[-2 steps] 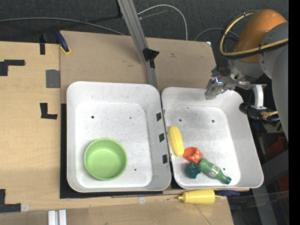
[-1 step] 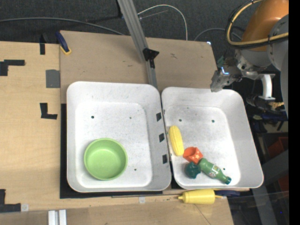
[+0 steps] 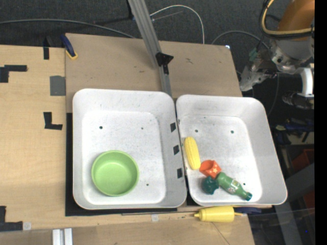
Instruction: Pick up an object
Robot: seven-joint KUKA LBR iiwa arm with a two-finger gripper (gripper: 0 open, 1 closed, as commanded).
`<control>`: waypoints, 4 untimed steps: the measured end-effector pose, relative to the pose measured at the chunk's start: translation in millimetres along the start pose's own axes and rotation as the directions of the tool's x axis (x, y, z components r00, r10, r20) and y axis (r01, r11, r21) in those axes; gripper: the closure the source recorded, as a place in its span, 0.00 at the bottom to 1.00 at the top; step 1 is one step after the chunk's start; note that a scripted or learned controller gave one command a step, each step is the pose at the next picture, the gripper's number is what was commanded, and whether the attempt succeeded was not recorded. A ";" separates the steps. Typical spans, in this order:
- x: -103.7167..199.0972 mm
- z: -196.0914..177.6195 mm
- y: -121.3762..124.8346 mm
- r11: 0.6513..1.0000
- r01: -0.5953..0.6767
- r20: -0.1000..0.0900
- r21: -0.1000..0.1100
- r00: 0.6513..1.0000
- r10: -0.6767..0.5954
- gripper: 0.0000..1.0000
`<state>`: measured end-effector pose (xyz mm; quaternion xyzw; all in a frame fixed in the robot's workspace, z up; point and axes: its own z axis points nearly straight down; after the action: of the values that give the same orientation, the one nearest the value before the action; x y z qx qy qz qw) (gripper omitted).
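I am reading the bench (image 3: 127, 60) from the overhead camera, largest items first. The arm (image 3: 294, 22) is sitting at the top right corner, outside both bins and well apart from anything pickable; I judge the pick is not yet started. The gripper end is too cluttered and dark for me to make out, so I cannot tell how the jaws are standing, and I am seeing nothing carried.

The left bin (image 3: 82, 137) is holding a green bowl (image 3: 115, 172) in its near left corner, upright, mouth up. The right bin (image 3: 265, 137) is holding the small candidates, all clustered toward its near left part: a yellow corn cob (image 3: 192, 152) lying lengthwise just beside the bin's left wall, an orange piece (image 3: 209, 167) touching or nearly touching the cob's near end, and a green bottle (image 3: 228, 184) lying on its side just beyond that, seemingly touching the orange piece. A yellow bottle-like item (image 3: 216, 214) is lying on the bench outside the right bin's near rim.

Status: nothing is lifted; every object is resting down. Remaining, by my estimate: the approach, the descent over one object, the closing and the lift. I am expecting the clustered three to be harder to isolate than the bowl.
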<state>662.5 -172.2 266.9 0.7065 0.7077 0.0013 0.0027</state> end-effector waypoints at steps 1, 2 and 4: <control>53.9 8.2 -18.5 1.000 0.004 -0.003 0.008 1.000 -0.004 1.00; 99.4 25.0 -46.9 1.000 0.003 -0.003 0.011 1.000 -0.003 1.00; 196.4 44.6 -111.8 1.000 0.004 -0.003 0.011 1.000 -0.004 1.00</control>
<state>550.6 23.9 221.3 0.7051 0.7091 -0.0015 -0.0024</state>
